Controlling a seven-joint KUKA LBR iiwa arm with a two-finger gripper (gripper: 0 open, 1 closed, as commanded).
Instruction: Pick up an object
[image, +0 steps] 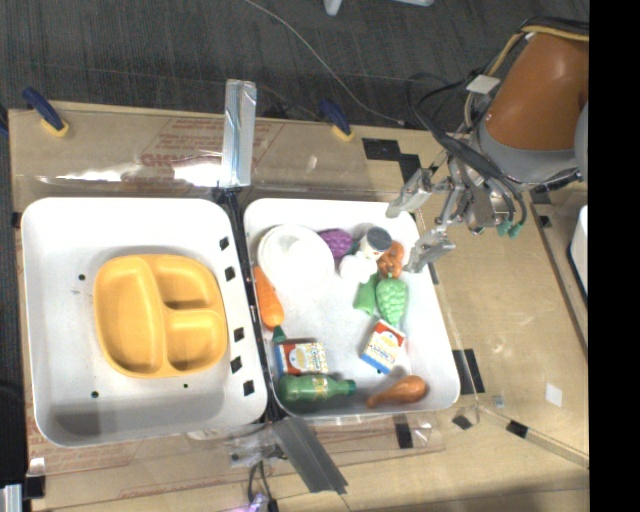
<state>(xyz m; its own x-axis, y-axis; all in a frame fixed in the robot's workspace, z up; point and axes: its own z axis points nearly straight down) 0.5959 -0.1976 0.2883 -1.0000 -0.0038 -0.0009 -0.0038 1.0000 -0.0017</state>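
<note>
Here, open claw (418, 224) overhangs right bin's (447, 345) rim.

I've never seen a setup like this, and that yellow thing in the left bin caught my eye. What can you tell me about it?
It is a yellow tray, plastic by its look, with rounded corners and three compartments: one long section on the left and two smaller ones on the right. It lies flat and face up, slightly turned, near the middle of the left bin, apparently resting on the bin's floor. Nothing sits in it or touches it.

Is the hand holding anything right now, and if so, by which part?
Nothing is held. The hand hangs open above the right bin's upper right corner, near the small orange toy, with no object between its fingers.
</note>
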